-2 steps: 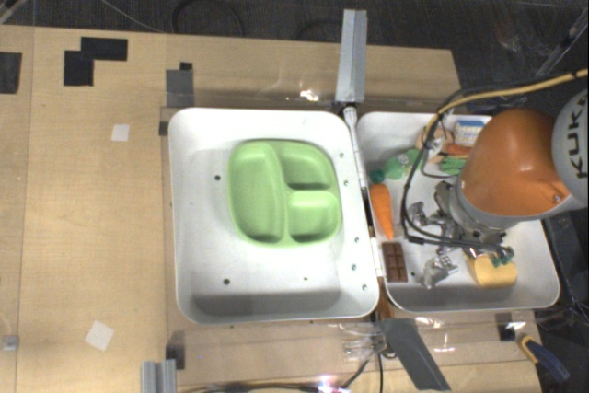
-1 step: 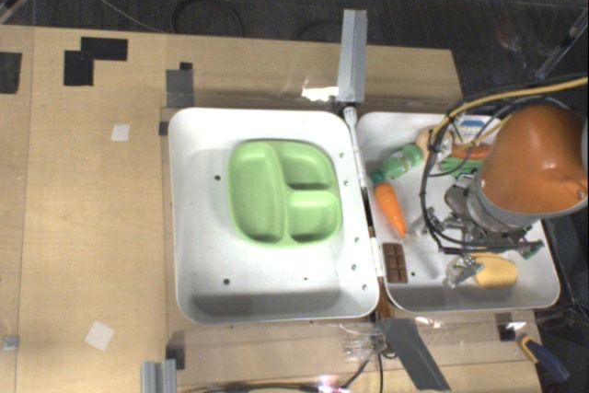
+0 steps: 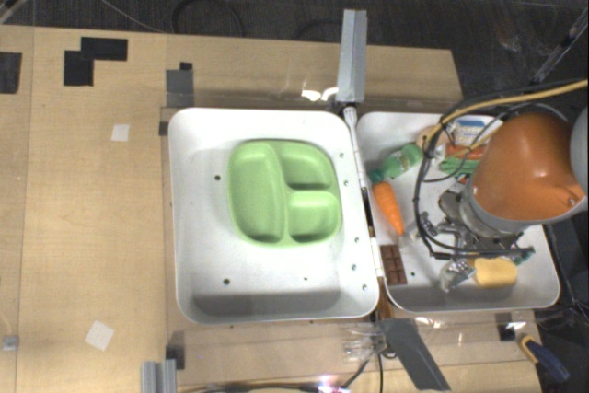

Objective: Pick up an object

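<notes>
I see the left bin (image 3: 198,225) holding a green divided tray (image 3: 281,190). In the right bin (image 3: 543,285), my arm's fingers (image 3: 457,274) hang beside a yellow block (image 3: 495,271), its long axis crosswise; whether they're parted, I can't tell. A carrot (image 3: 390,208) lies leftward, pointing lengthwise.

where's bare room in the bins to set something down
Left white bin: bare floor below and left of the green divided plate. Right white bin is crowded: orange carrot, brown chocolate bar, yellow block, arm overhead.
</notes>
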`<state>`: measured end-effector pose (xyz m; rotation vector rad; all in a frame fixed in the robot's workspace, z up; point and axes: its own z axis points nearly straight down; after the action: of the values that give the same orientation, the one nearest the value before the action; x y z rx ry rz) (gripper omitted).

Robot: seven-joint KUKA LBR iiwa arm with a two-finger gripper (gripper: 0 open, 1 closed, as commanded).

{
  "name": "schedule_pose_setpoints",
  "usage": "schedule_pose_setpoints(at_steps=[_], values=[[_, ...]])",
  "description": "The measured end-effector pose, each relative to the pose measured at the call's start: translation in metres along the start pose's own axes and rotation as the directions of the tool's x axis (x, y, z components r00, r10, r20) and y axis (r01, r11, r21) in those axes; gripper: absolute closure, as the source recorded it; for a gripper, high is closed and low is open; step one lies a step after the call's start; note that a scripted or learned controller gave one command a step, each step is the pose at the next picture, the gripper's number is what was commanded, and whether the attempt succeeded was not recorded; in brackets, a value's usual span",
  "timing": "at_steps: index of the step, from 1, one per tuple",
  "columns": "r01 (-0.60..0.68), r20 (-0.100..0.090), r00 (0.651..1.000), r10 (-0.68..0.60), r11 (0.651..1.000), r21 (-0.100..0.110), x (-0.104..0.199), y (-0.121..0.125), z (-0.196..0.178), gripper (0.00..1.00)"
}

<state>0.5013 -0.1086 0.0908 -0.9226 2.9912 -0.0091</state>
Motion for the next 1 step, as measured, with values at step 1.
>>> schedule_pose_setpoints(at_steps=[1], values=[[0.005, 0.017, 1.0, -0.005, 1.0, 0.009, -0.0067, -0.0006, -0.0131, 1.0]])
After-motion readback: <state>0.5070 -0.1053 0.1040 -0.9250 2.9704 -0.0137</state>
